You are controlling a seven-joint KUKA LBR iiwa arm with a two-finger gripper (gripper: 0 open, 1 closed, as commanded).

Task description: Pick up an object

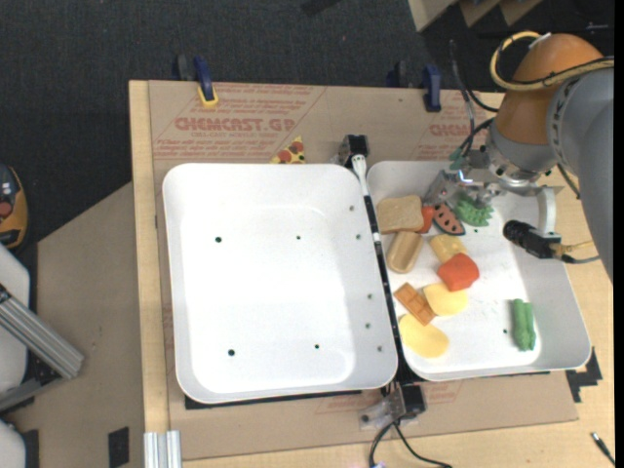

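My gripper point(466, 189) is low over the back of the right bin point(556, 291), just above a green leafy piece point(477, 212) and beside a watermelon slice point(448, 220). I cannot tell whether it touches either one. To its left lies a slice of bread point(399, 213) with a small orange piece point(427, 218) at its edge. Nearer the front are a tan roll point(403, 252), a yellow block point(446, 246), a red-orange pepper point(458, 273), a waffle piece point(414, 303) and two yellow pieces point(425, 339). A green pickle point(524, 324) lies alone at the front right.
The left bin point(195, 193) sits side by side with the right one, their rims meeting along a dark seam point(375, 261). Both rest on a cardboard sheet point(244, 120) held by clamps at the back. The arm point(546, 76) comes in from the upper right.
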